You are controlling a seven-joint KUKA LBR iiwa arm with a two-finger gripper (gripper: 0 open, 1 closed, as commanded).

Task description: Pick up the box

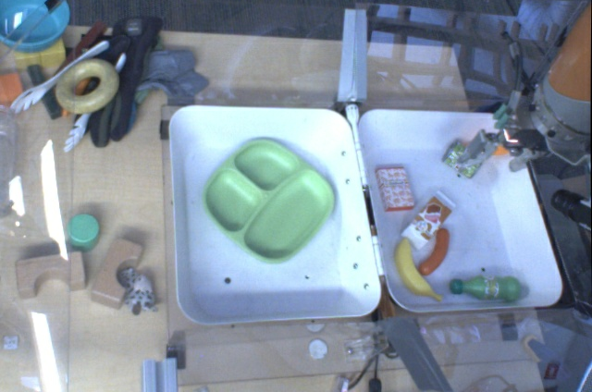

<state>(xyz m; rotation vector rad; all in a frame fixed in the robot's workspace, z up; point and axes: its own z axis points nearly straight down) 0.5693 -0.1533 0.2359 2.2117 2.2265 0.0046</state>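
Nearest the camera runs the front edge of the pale wooden desk (111, 344), which carries two shallow white bins with smooth, rounded walls. In the left bin (190, 270) lies a glossy green plastic plate (268, 199), rounded and divided into three compartments. At the right bin's (527, 233) far right corner, the grey arm (564, 117) enters from the right with its orange band (569, 67) above the wrist. Its end effector (499, 140) is low over the bin's far wall, beside a crumpled green-and-white packet (460, 157). Whether the end effector is spread, pressed together or pinching the packet cannot be determined. The box (395, 188), flat and rectangular with a red patterned face and a pale border, lies on the floor of the right bin near its left wall, well apart from the end effector. Just beside it toward the camera is a small white-and-red carton (431, 220), tilted. The carton touches a curved yellow banana (413, 268) and a smooth orange-red sausage (433, 253). A green bottle (486, 288) lies on its side near the front wall. On the desk left of the bins stand a blue bowl (32, 11), a yellow ring (88, 85), a grey cloth (176, 71), two wooden blocks (117, 270) and a round green cap (83, 231).
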